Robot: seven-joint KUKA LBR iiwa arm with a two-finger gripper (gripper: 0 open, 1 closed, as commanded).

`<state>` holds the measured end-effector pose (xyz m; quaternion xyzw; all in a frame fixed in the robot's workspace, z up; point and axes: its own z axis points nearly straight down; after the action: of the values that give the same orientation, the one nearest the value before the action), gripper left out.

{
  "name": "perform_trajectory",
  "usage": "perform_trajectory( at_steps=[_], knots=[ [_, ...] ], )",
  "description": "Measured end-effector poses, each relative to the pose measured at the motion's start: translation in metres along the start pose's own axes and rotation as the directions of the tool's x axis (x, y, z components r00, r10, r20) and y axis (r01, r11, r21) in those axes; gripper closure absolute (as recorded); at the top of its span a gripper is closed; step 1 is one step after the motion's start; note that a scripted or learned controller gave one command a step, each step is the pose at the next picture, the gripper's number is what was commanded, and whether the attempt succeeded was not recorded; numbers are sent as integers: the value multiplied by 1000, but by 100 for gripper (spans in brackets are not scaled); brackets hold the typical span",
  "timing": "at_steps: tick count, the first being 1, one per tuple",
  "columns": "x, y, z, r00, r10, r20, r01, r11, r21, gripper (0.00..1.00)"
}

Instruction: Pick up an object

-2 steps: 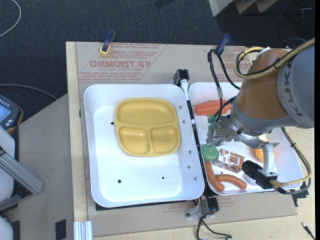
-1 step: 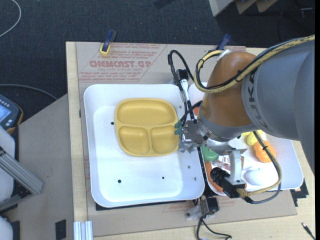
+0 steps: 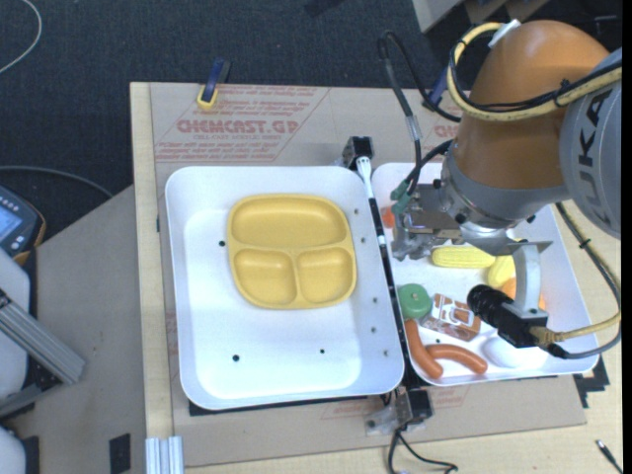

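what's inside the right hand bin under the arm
Showing in the right bin: a corn cob, a green round piece and an orange sausage. The arm covers the bin's far part.

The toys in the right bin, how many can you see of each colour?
Yellow: 2, a corn cob and a piece beside it
Green: 1, a round toy
Orange: 1, a sausage
Red-and-white: 1, a packet
Total: 5; the arm may hide more.

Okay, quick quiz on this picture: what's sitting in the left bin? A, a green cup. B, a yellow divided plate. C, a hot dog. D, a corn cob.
B: the yellow divided plate, with three compartments, lies alone in the left bin; the corn cob and hot dog are in the right bin.
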<state>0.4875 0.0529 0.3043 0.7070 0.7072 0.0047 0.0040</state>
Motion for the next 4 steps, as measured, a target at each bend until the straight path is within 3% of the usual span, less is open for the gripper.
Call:
perform_trajectory(
  at_steps=[1,2,3,4],
  knots=[
    [-7,-5,-130,1000,-1,-1,1,1000,-5,100],
    [-57,-8,-52,1000,7,3,-7,1000,21,100],
    [-126,-11,59,1000,10,2,-10,1000,25,100],
    [-78,20,-172,1000,-6,1,6,1000,-10,100]
  ],
)
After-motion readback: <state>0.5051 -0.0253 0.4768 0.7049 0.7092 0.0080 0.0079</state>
